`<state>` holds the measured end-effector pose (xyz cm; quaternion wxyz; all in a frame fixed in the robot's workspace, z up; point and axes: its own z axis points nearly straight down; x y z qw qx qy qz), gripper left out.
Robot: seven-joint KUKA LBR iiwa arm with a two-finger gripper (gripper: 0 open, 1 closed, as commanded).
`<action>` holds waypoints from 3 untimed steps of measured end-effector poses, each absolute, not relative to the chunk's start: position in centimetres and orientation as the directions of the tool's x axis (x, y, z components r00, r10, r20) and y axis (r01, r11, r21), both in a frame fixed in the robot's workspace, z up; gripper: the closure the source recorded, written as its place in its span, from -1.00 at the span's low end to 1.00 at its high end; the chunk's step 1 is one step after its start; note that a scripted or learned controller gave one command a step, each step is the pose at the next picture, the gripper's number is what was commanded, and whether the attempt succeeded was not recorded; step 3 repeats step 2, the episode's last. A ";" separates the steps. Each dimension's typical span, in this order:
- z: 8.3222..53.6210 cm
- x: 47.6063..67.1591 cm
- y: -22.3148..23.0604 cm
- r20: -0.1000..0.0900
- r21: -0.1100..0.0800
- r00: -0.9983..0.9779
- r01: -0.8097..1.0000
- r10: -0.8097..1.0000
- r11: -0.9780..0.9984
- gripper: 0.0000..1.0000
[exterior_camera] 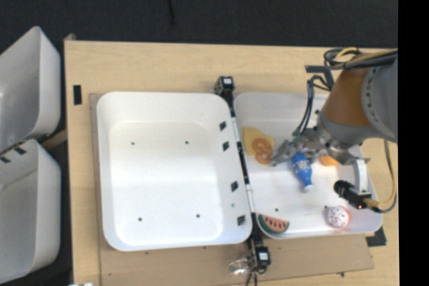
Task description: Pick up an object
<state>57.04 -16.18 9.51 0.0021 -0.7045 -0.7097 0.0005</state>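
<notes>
Pincer (297, 152) sits low in the right bin (268, 104), just above a blue tube (303, 171), near the bin's middle. Whether it is open or closed, cannot tell; the wrist and cables hide it. Nothing is visibly gripped. Arm (362, 100) comes in from the right, orange band above the wrist. Tube lies tilted on the bin floor, upper end touching or right under the pincer. Orange-yellow fruit piece (260, 146) lies just left of the pincer, near the divider. Small orange bit (328, 159) shows to the right, beside the wrist. Watermelon slice (273, 224) rests at the bin's front-left corner. Pink-white ball (337, 216) sits near the front-right corner. Left bin (167, 110) is beside it, rims touching.
</notes>
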 end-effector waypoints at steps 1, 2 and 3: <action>11.2 57.1 -16.7 -0.002 0.002 -0.001 1.000 1.000 0.001 1.00; 23.6 61.7 -5.6 0.002 0.018 -0.015 1.000 1.000 0.015 1.00; 23.6 61.7 -5.6 0.002 0.018 -0.015 1.000 1.000 0.015 1.00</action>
